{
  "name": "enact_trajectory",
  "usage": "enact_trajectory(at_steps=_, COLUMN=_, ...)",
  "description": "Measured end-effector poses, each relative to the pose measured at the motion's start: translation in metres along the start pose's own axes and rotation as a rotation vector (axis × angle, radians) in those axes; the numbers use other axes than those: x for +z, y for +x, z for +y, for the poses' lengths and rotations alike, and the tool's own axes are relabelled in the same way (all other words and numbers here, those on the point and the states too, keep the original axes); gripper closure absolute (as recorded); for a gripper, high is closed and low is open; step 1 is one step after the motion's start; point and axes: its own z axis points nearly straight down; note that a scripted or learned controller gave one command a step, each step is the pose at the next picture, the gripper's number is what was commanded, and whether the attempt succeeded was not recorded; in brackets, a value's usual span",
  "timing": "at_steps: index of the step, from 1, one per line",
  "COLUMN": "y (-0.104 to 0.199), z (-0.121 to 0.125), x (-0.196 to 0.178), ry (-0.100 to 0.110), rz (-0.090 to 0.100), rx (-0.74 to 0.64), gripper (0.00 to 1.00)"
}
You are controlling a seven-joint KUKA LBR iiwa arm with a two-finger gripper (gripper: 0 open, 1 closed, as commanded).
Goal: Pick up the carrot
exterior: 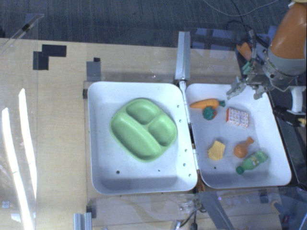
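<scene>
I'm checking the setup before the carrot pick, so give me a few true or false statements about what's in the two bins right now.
1. The carrot lies in the right bin. True.
2. The green divided plate sits in the right bin. False: it is in the left bin.
3. The gripper holds the carrot. False: the carrot lies on the bin floor, apart from it.
4. A green bottle lies near the right bin's front edge. True.
</scene>
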Motion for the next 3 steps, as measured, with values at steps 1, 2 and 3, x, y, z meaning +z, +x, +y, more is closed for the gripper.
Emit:
enact_trajectory(at_steps=1, y=0.031, z=0.033, x=0.108, ry=0.0, rz=0.0, rx=-0.209, gripper=0.0)
enact_trajectory(at_steps=2, y=0.029, z=0.052, x=0.157, ry=-0.005, rz=-0.001, rx=-0.193, gripper=0.0)
enact_trajectory(at_steps=3, y=0.031, z=0.054, x=0.145, ry=-0.013, rz=-0.001, rx=-0.197, gripper=1.0)
